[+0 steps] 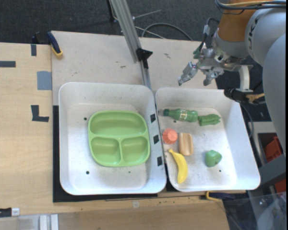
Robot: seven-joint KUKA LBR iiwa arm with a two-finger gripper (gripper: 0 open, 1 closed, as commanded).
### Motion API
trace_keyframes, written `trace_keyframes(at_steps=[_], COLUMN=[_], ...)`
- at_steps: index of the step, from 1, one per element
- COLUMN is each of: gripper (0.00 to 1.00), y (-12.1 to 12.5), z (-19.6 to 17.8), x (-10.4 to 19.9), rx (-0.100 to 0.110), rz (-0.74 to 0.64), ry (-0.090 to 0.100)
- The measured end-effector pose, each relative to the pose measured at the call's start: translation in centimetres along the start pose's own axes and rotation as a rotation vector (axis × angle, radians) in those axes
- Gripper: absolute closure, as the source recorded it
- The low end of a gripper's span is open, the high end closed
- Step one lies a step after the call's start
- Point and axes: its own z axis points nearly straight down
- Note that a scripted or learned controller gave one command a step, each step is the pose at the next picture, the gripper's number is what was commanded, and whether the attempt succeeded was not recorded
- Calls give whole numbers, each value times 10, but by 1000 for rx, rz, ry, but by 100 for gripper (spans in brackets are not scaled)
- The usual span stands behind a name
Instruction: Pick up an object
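Your claw (198,75) hangs above the far rim of the right bin (240,128), its two fingers spread apart with nothing between them, so the pick is not yet begun. Just near of it, at the far end of that bin, lies the green bottle (181,114) on its side, running left to right, with a darker green vegetable (209,120) close by its right end, perhaps touching it; I would judge this bottle the handiest target, being closest to where you stand. To take it well, bring the claw down over the bottle's middle and turn the wrist so the fingers straddle its narrow width, not its length, and keep clear of the vegetable and the bin's far wall. Farther toward the near side sit an orange round piece (170,136) and a tan bread-like piece (185,143) just beside each other, then a banana (179,165) and a green pepper-like piece (212,158), the last standing well apart from its neighbours and so an easy alternative if the bottle rolls. The left bin (72,166) bears a green divided plate (119,138), which you can ignore. Both bins rest on the worktop (96,56).
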Motion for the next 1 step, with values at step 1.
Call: trace_keyframes(at_steps=[1], gripper=[0], y=[0], z=[0], x=[0], rx=[1], rz=[0], ry=[0])
